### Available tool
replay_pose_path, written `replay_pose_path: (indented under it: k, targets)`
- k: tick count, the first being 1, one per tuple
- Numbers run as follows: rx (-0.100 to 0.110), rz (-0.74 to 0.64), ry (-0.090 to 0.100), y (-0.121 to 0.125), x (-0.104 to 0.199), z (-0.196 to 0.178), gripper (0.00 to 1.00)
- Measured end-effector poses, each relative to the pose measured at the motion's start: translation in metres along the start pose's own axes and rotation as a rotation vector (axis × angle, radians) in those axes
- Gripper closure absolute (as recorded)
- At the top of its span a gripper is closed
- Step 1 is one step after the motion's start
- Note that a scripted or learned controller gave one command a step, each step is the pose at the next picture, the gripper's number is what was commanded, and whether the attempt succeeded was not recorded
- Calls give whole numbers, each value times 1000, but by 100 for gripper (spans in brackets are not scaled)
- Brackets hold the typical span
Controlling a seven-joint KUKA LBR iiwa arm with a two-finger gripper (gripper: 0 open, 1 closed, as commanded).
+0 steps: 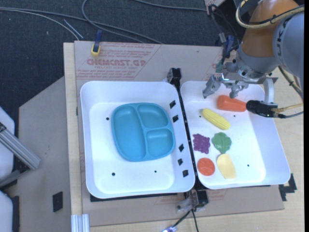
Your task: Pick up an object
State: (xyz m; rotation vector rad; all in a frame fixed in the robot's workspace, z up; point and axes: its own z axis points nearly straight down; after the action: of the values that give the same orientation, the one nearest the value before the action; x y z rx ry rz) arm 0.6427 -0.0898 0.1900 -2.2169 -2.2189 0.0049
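My gripper (223,88) hangs over the far end of the right bin (270,144); its fingers stand spread apart with nothing between them. Just in front of it, under the right finger, lies an orange carrot (231,103). A yellow corn cob (216,119) rests a little nearer. Further forward are a purple bunch of grapes (201,142), a green leafy piece (221,141), a red tomato (206,166) and a pale yellow fruit (226,166).
The left bin (96,129) holds a blue divided plate (143,131). A black divider with clips (179,124) runs between the two bins. The right half of the right bin is bare white floor.
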Motion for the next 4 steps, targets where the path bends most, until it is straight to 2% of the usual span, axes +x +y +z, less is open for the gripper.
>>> replay_pose_path:
  k: [2,3,4]
  targets:
    - [1,0,0,7,-1,100,0]
    - [-7,1,0,9,-1,85,100]
    - [-14,2,-2,11,-6,21,100]
